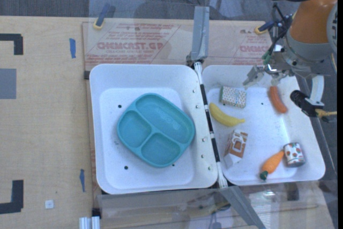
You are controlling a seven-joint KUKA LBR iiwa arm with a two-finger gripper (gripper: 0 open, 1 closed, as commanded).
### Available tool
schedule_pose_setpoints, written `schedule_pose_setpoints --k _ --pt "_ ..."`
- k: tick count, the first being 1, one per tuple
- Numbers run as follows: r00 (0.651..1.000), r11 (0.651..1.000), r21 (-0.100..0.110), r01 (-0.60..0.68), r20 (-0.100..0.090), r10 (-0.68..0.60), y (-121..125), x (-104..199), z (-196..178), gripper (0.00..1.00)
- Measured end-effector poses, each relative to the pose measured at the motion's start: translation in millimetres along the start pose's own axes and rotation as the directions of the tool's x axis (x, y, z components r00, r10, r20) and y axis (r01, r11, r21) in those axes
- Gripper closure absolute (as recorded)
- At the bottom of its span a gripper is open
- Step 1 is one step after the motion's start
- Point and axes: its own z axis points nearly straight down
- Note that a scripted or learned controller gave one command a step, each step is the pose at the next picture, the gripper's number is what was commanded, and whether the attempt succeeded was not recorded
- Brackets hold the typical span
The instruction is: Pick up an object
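- The gripper (264, 73) hung over the far end of the right bin (316, 169), its two grey fingers spread apart with nothing between them.
- Above it rose the grey arm (308, 45) with its orange band (313, 16), reaching in from the right, dark cables looped about the wrist.
- A small green-and-white patterned box (233, 96) lay just below and to the left of the fingertips, close but apart from them; its print was too small to read.
- An orange sausage-shaped toy (277, 100) lay just to the right of the box, beneath the wrist.
- A yellow banana (225, 115) rested nearer the camera, beside the bin's left wall.
- A brown-and-white carton (237, 145) lay further toward the near edge, its label not legible.
- A toy carrot (271, 164) with a green top and a small can (293, 154) with a red-dotted label sat close together near the bin's near right corner, well apart from the gripper.
- The left bin (107, 83) held a teal divided plate (155, 129) with three compartments.
- Behind both bins a clear panel (131, 43) bore faint reddish lettering, too washed out to make out with certainty.
- The wooden bench (43, 115) carried black corner marks and strips of blue tape (72, 47).
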Motion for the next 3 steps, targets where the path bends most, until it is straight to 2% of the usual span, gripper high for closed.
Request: schedule_pose_setpoints --k 1,2,3 --pt "1.0 1.0 0.0 -0.021 0.0 0.021 -21 -68 97 0.0" --pt "1.0 1.0 -0.003 -0.025 0.001 0.025 -21 -70 87 1.0" --pt "0.995 0.995 0.002 -0.102 -0.001 0.102 -30 -8 -7 1.0"
